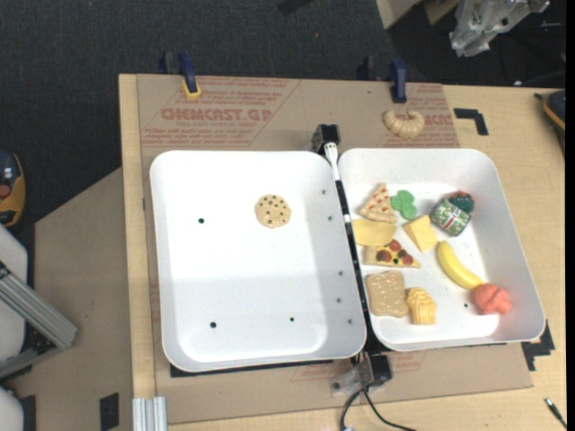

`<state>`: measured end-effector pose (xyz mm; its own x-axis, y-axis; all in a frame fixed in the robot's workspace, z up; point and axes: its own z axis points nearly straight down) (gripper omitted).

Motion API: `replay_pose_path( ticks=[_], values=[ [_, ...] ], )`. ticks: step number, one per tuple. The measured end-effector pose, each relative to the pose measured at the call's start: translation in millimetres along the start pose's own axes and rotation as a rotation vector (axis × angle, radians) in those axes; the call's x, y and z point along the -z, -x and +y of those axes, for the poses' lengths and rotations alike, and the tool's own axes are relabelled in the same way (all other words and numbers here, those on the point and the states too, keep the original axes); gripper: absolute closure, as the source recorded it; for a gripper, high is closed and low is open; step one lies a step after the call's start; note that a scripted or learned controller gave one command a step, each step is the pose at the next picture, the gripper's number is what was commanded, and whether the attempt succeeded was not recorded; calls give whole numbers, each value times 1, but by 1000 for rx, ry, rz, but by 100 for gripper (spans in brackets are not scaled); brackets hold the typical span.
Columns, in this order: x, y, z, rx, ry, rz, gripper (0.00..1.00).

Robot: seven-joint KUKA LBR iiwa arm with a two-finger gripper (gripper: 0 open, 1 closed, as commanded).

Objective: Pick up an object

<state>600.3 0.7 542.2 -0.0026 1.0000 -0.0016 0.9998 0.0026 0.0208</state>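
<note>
Two white bins side by side on a cardboard sheet [225, 106], pinned by blue clamps [189, 75], presumably against sliding. Left bin [171, 268]: one cookie [272, 211], lying flat and apart from everything, the easiest candidate. Right bin [514, 241]: crowded with toy food, among it a banana [458, 266], cheese wedge [420, 233], toast [387, 293] and pizza slice [378, 203], several touching, so riskier to pick singly. Gripper [481, 12] parked high beyond the far right corner, well apart from both bins, carrying nothing visible; open or closed cannot be told. Pick not yet begun.
</note>
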Motion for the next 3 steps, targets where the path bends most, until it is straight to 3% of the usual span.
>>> replay_pose_path(
  ticks=[1, 2, 3],
  values=[
    [-53, 87, -82, -13, -26, 1, 100],
    [-2, 99, -90, -4, -12, -1, 100],
    [-116, -30, -126, 10, -35, 4, 100]
  ],
)
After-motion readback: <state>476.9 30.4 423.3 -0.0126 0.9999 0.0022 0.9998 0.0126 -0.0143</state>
